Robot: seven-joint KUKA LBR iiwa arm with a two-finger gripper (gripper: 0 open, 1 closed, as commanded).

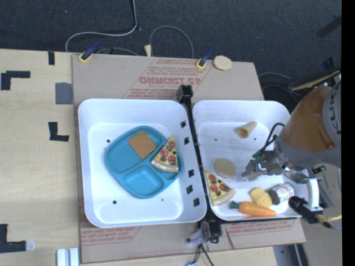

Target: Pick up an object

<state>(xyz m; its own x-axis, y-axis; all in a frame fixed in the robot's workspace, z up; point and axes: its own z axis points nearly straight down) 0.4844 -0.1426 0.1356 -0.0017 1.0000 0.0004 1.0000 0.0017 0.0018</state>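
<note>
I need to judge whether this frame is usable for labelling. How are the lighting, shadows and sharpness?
Camera view: even, soft light, with faint shadows inside the left bin and right bin; no strong glare on the white plastic; the blue tray and carrot read fairly sharp; the tool is small and soft, its fingers hard to resolve.

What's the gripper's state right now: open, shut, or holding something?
Gripper: low in the right bin, beside the round tan piece; open or shut cannot be told.

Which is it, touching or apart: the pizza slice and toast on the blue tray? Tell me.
Apart. The camera view shows blue tray between the toast and the pizza slice.
</note>
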